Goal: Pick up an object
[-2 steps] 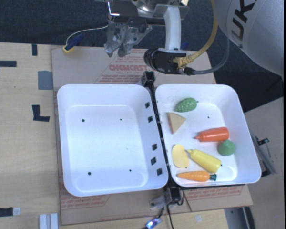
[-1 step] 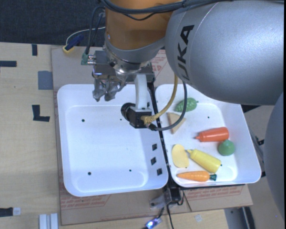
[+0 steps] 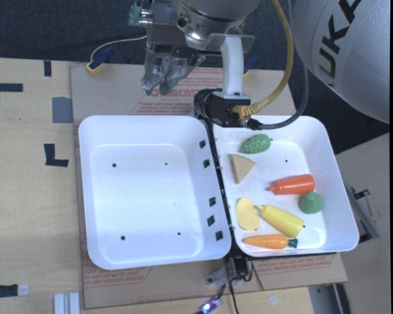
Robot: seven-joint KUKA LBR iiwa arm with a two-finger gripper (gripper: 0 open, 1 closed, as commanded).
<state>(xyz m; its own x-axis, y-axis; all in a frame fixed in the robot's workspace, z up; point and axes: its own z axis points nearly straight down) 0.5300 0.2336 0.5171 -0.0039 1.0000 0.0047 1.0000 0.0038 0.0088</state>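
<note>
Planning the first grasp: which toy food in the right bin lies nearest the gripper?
The bumpy green piece, at the right bin's far end; it sits closest to the gripper, ahead of the tan wedge.

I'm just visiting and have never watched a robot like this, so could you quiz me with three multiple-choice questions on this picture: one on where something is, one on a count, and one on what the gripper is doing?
1. Which bin holds the toy foods?
A. the left bin
B. the right bin
C. both bins

2. How many toy foods lie there?
A. three
B. seven
C. ten

3. What is between the gripper's fingers?
A. the green ball
B. the yellow bottle
C. nothing

Answers:
1 B: the cheese wedge, yellow bottle and carrot all lie in the right bin.
2 B: add the bumpy green piece, orange-red piece, green ball and pale yellow slice.
3 C: the gripper hangs beyond the bins, over the cardboard, with nothing in it.
</note>
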